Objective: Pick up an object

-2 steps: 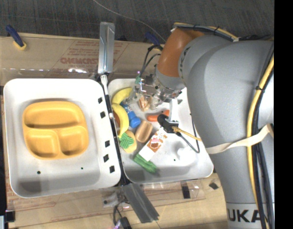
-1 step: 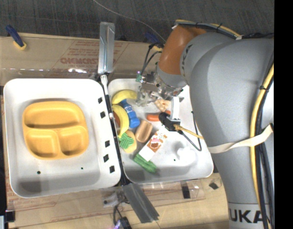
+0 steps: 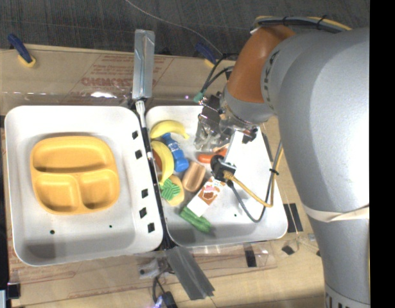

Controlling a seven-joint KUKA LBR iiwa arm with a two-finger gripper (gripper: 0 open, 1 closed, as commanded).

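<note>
- Camera view: two shallow white plastic bins side by side, left bin and right bin, divider between them at centre.
- Left bin: yellow moulded three-compartment plastic tray lying flat mid-bin.
- Right bin: clutter bunched along its 9 o'clock side.
- Curved yellow plastic banana at 11 o'clock of right bin.
- Small blue plastic bottle just below banana, touching a long yellow-orange curved piece at its 9 o'clock.
- Tan cylindrical cup beside bottle, at its 4 o'clock.
- Yellow-green round toy at 7 o'clock of cup.
- Green ridged plastic stick at 6 o'clock of bin, partly under small white-and-red printed carton.
- Grey arm with orange band entering from 3 o'clock, wrist over bin's 12 o'clock half.
- Metal two-finger gripper low over bin floor, 3 o'clock of banana; orange-red item just below it.
- Jaw opening and any grasp: cannot tell, fingers too cluttered.
- Yellow cable looping across bin floor at 4 o'clock.
</note>
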